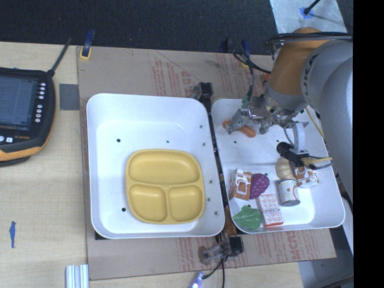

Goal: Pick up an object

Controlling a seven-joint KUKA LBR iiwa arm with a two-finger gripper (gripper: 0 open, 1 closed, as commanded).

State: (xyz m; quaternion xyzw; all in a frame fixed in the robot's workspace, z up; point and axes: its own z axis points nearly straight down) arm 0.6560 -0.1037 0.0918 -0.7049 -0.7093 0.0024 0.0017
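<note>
Cardboard (150, 71) covers your bench under two white bins. Left bin (102, 119): one yellow divided tray (165, 185) lying flat, near-centre. Right bin (324, 212): gripper (245, 123) low at the far-left corner, over an orange carrot-like piece (246, 132); whether it is touching, you cannot tell. Jaw state cannot be read from this angle. Nearer you in that bin: a purple grape bunch (259, 185) beside a small printed packet (241, 183), a green leaf (248, 218), a red-white box (270, 210), a small can (288, 192). Far left on the bench, a pendant controller (21, 110).
</note>
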